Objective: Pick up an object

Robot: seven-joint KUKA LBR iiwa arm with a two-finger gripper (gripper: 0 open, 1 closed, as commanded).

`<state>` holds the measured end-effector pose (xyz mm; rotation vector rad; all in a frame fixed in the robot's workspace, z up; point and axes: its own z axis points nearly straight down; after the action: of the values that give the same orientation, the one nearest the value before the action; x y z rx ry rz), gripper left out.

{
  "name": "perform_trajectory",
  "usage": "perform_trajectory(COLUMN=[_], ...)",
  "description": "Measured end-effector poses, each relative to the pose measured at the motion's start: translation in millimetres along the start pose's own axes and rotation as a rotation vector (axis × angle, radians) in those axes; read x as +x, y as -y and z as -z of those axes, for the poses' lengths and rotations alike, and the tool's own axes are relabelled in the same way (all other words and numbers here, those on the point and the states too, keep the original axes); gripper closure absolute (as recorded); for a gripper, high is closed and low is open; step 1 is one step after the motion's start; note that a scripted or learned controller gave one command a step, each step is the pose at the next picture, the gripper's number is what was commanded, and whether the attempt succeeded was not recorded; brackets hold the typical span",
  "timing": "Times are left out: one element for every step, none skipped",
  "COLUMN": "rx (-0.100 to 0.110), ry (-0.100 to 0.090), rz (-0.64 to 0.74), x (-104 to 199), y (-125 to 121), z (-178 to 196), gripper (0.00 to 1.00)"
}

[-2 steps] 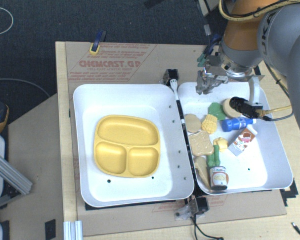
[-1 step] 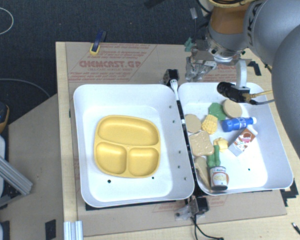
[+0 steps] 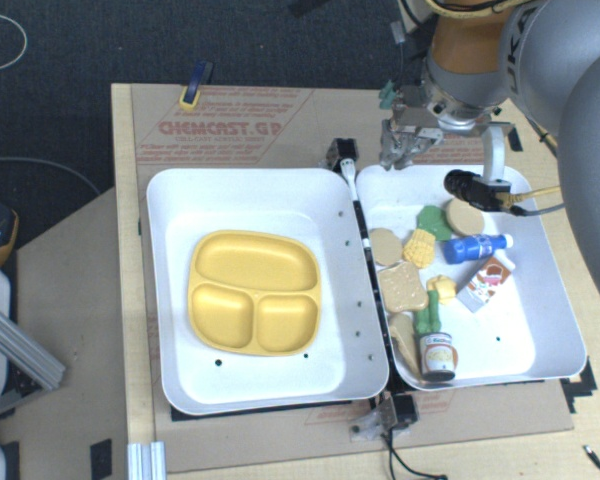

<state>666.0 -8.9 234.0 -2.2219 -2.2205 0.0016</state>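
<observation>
My gripper (image 3: 402, 154) hangs over the far left corner of the right bin (image 3: 540, 308), open, with nothing between its fingers. The objects lie nearer the camera in that bin: a green piece (image 3: 435, 220), a tan round piece (image 3: 467, 216), a blue bottle (image 3: 475, 247), a yellow corn-like piece (image 3: 419, 247), a tan cookie (image 3: 384, 245), a toast slice (image 3: 402, 286), a small white and red carton (image 3: 485, 281) and a brown jar (image 3: 438, 354) with a green-necked bottle (image 3: 432, 313) beside it.
The left bin (image 3: 170, 228) holds a yellow three-compartment tray (image 3: 252, 290). A blue and yellow clip (image 3: 193, 86) lies on the board behind the bins. A black clamp (image 3: 340, 153) sits at the bins' shared far rim, close to the gripper.
</observation>
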Motion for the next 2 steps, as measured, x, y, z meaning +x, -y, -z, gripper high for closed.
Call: perform_trajectory(rx=[0.002,0.003], ry=[0.0,0.0], rz=[0.002,-0.001], x=[12.3,-0.4], y=[5.1,5.3], z=[-2.9,-17.7], gripper=[1.0,1.0])
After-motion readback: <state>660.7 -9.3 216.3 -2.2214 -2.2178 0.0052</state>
